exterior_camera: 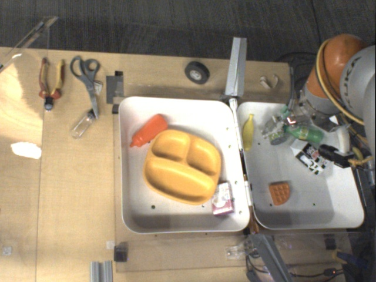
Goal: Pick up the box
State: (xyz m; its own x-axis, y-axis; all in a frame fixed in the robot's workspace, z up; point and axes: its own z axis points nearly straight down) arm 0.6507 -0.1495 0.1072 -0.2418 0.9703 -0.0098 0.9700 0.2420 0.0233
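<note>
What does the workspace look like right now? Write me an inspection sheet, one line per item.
Surface: wooden bench bearing left bin and right bin.
Job's things: box in left bin's near right corner, touching the yellow tray.
Clutter: orange bottle, banana, waffle, green item.
Grippers: gripper over right bin's far side, away from the box.
Cables: dark cables below the bins.
Surroundings: scissors, pliers, tape roll.

The grey KUKA arm with its orange band (338, 60) reaches in from the right — its two-finger metal gripper (279, 127) hangs low, pointing left.
</note>
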